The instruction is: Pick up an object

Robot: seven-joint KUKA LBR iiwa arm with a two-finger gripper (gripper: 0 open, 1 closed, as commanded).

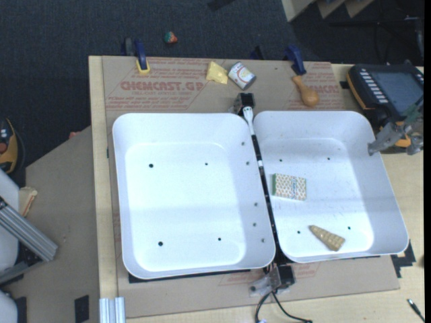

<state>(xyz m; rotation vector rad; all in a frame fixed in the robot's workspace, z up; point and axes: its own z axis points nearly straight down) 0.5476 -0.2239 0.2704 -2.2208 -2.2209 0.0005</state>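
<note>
The cone, nearest in the right bin, looks light, stiff and tapered, likely to roll, so a hold across its thick end seems best. Just beyond it, by the bin's left wall, the packet lies flat and looks light and soft, best pinched across its short sides. Farther off, the gripper hangs over the bin's right rim, touching neither; its opening cannot be told.

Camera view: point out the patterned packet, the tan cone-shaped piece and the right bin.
patterned packet [289,186], camera view, its middle
tan cone-shaped piece [327,237], camera view, mid-body
right bin [311,119], camera view, far rim
</note>
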